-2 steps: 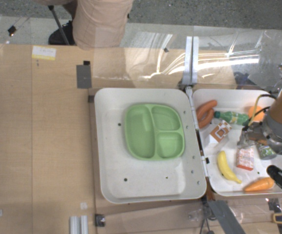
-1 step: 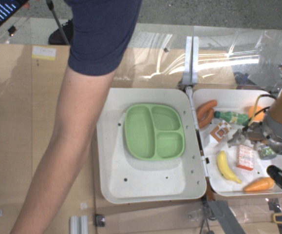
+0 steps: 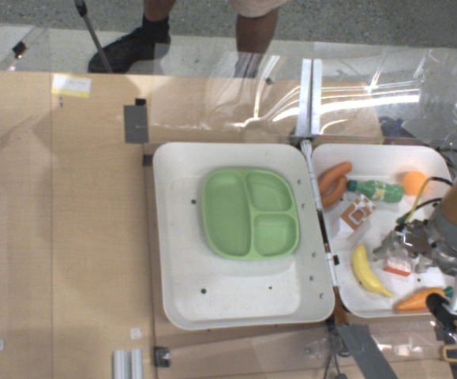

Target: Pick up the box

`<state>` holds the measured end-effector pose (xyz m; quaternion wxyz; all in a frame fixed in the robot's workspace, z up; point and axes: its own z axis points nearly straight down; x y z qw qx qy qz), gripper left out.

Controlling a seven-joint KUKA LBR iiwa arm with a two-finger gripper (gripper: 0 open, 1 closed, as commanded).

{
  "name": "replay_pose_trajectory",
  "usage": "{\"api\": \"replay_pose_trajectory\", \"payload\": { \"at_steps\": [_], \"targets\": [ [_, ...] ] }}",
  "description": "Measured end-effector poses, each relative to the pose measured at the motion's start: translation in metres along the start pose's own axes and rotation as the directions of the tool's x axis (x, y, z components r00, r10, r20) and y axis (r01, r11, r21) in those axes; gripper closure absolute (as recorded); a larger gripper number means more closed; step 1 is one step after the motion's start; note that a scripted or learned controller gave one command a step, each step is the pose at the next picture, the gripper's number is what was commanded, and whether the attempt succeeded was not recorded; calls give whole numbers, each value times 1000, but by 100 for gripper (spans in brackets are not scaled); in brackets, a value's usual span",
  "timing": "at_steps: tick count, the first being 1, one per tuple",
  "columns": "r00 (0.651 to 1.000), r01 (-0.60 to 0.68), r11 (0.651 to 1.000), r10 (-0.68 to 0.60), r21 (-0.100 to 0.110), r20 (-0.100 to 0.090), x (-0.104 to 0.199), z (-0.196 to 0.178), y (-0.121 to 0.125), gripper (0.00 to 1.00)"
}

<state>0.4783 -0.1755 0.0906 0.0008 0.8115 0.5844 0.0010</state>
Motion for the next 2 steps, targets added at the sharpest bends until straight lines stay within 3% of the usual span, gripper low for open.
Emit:
{"api": "replay_pose_trajectory", "payload": {
  "at_steps": [1,2],
  "targets": [
    [1000,0,1000,0,-4,-2,0,-11,2,100],
    [1000,19,1000,-19,-4,1,27,-132,-5,100]
  ]
}}
